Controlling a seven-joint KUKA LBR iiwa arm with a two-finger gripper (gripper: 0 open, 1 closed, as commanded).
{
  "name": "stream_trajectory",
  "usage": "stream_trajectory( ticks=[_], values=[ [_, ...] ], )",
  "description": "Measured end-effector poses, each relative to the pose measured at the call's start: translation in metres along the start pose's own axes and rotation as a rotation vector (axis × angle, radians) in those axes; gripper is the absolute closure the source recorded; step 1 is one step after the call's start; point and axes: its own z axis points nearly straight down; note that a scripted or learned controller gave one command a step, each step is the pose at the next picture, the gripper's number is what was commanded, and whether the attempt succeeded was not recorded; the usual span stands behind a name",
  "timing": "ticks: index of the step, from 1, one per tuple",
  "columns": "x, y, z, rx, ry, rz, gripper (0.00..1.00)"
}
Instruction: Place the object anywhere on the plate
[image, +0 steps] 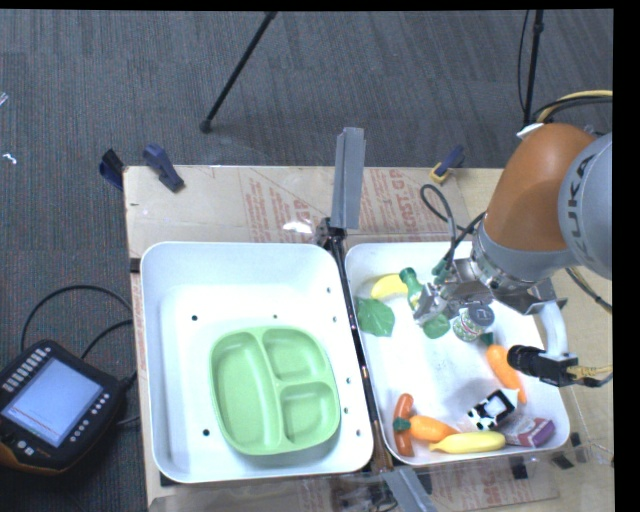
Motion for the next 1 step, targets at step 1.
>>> stream_trajectory(
  ticks=[1],
  values=[
    [0.0782, 0.0021, 0.0241, -0.002, -0.001, -0.227, 1.00]
  ],
)
